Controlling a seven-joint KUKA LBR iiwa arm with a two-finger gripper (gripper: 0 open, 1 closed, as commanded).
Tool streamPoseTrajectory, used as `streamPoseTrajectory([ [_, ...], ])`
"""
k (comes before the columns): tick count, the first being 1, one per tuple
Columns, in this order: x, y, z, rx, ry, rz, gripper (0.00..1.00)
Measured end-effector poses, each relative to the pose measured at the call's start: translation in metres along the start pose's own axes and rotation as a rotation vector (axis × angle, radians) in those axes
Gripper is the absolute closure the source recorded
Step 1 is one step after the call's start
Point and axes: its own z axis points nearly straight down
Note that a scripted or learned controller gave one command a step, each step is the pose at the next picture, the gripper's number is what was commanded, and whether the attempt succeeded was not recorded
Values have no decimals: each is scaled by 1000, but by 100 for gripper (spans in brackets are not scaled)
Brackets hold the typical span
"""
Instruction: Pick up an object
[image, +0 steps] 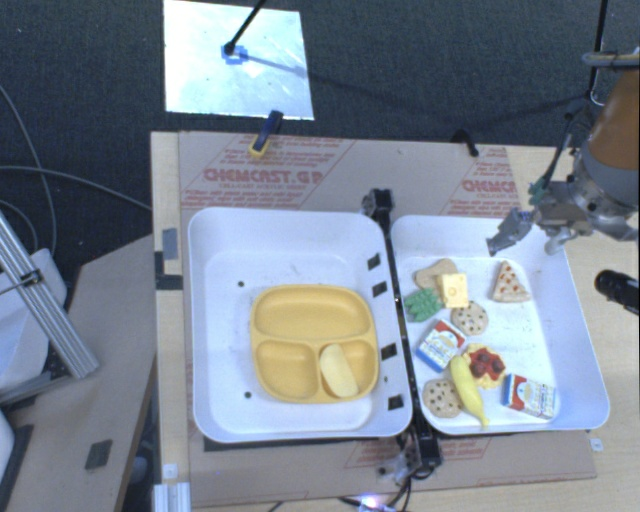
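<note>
The right bin (575, 330) holds several toy foods: a pizza slice (509, 283), a yellow cheese block (454, 289), a green piece (423, 305), two cookies (469, 318), a banana (467, 388), a blue-and-white carton (440, 346), a red piece (487, 364) and a small box (528, 395). My gripper (530, 232) hangs above the bin's far right part, just beyond the pizza slice, fingers spread apart with nothing between them. The arm comes in from the upper right.
The left bin (220, 300) carries a yellow divided tray (300, 335) with a pale oval food piece (339, 371) in its front right compartment. A black divider (388, 290) runs between the bins. A shiny plate (240, 60) lies beyond the bench.
</note>
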Motion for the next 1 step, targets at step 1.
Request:
streamPoseTrajectory([
  [1,50,34,88,6,3,-6,0],
])
